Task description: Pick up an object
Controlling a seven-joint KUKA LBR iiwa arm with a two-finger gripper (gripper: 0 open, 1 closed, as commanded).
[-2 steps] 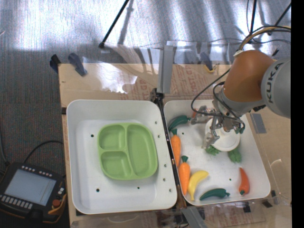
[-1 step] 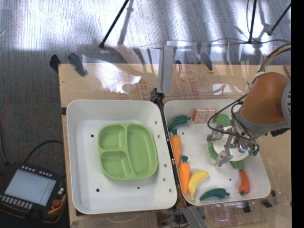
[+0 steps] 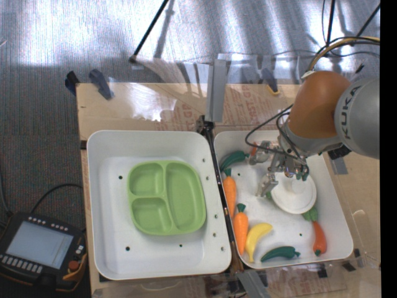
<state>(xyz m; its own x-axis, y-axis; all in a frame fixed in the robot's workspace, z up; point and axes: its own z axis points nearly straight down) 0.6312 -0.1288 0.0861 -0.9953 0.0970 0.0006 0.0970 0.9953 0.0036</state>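
Note:
My gripper (image 3: 279,179) hangs over the right bin (image 3: 338,210), open, above the left rim of a white dish (image 3: 296,197). Nothing sits between its fingers. In the same bin, a green pepper (image 3: 232,159) lies at the upper left. Two orange carrots (image 3: 229,192) (image 3: 240,226) run along the left wall. A yellow banana (image 3: 257,238) and a dark green pepper (image 3: 279,253) lie near the front. Another orange carrot (image 3: 318,236) is at the right, just below the dish.
The left bin (image 3: 105,228) holds a green divided plate (image 3: 166,197). A metal divider (image 3: 217,179) separates the bins. The arm's orange band (image 3: 316,104) and cables loom over the right bin's back edge. A teach pendant (image 3: 37,247) lies left of the bench.

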